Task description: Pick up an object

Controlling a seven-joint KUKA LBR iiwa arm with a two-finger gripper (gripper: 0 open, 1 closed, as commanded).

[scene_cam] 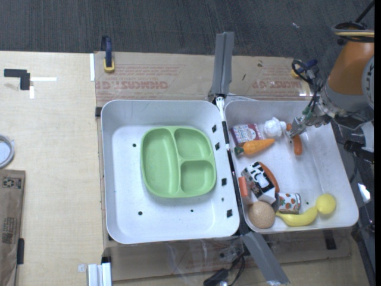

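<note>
My gripper (pixel 296 128) hangs low over the back of the right bin (pixel 339 159), at the end of the grey arm with the orange band (pixel 351 64). Directly below its tip lies a small orange-red piece (pixel 297 146). Just to its left is a white lumpy object (pixel 273 126). Further left lie a carrot (pixel 258 146) and a pink packet (pixel 246 133). Along the bin's front lie a black, white and orange item (pixel 260 180), a small can (pixel 289 202), a banana (pixel 297 218), a lemon (pixel 325 204) and a brown egg-shaped object (pixel 261 214).
The left bin (pixel 119 207) holds a green divided plate (pixel 178 161). A grey post (pixel 223 64) rises behind the wall between the two bins. Cardboard (pixel 161 79) covers the bench behind the bins. A yellow clamp (pixel 107 55) sits at the back left.
</note>
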